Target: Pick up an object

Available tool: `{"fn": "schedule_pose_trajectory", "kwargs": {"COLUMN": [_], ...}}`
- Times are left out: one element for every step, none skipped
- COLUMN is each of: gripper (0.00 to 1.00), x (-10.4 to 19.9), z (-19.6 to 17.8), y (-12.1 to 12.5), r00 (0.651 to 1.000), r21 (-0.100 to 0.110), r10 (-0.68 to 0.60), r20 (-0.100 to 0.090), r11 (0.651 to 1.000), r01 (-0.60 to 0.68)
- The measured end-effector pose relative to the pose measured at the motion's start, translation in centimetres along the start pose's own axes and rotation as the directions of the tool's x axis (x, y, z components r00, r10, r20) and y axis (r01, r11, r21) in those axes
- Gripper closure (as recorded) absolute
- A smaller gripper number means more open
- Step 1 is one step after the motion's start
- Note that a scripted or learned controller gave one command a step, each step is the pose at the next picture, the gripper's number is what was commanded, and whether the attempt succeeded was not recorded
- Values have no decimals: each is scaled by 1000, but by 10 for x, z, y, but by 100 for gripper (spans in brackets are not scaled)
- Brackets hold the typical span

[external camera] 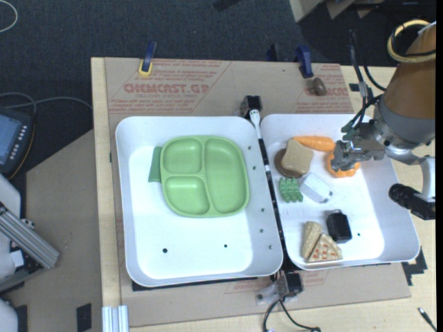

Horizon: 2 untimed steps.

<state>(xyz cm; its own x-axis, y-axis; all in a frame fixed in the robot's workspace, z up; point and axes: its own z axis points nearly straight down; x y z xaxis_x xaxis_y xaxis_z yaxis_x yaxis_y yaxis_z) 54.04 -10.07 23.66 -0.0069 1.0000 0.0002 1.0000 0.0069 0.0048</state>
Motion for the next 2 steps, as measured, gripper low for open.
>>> {"fn": "schedule_pose_trajectory", "kwargs": {"gripper": [100,100], "x": [57,95], "z": [1,2], "y": [20,55], "r00": [1000,1000], "r21": [2,0], "r10": [-1,2], "r20": [-1,0], "r11": [1000,1000], "r01": [1,-2]}}
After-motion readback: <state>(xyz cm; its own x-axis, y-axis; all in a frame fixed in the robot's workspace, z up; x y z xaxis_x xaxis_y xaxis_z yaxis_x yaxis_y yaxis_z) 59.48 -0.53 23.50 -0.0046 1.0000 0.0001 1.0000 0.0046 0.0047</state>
